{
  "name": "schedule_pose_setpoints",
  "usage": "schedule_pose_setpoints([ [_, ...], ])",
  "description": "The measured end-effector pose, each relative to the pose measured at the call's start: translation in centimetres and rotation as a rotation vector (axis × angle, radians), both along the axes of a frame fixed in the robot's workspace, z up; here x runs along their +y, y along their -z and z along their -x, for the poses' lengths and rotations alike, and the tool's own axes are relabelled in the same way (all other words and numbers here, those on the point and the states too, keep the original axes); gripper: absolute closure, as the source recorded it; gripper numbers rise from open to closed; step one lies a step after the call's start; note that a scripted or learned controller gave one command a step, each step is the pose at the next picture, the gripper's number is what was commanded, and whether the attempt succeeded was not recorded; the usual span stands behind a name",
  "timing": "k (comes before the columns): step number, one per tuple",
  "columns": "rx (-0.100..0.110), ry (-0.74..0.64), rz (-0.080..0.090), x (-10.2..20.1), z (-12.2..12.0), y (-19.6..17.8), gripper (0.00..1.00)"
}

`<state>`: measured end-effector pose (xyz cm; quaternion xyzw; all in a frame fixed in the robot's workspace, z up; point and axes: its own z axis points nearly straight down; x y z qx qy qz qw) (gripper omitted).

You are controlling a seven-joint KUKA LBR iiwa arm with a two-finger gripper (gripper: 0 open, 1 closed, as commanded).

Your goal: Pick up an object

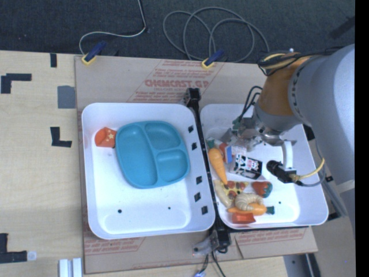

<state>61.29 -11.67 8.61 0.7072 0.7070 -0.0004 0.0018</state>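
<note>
We saw the gripper (241, 133) low over the right bin (308, 209), near the middle of the frame's right half. We could not tell what state it was in, and we saw nothing held by it. The toys lay just below and to the left of it. A carrot (217, 164) lay closest, along the bin's left side. A small black and white box (248, 165) sat just under the gripper. Lower down we saw a heap of toy food (245, 201) with a red strawberry (262, 188) beside it.

In the left bin (144, 221) a blue plate (153, 153) with three parts lay in the upper half. A small red toy (105, 137) touched the plate's left edge.
</note>
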Motion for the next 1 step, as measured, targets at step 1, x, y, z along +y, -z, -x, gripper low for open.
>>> schedule_pose_setpoints([
  [1, 0.0, -0.001, 0.0, 0.02, -0.03, -0.96, 1.0],
])
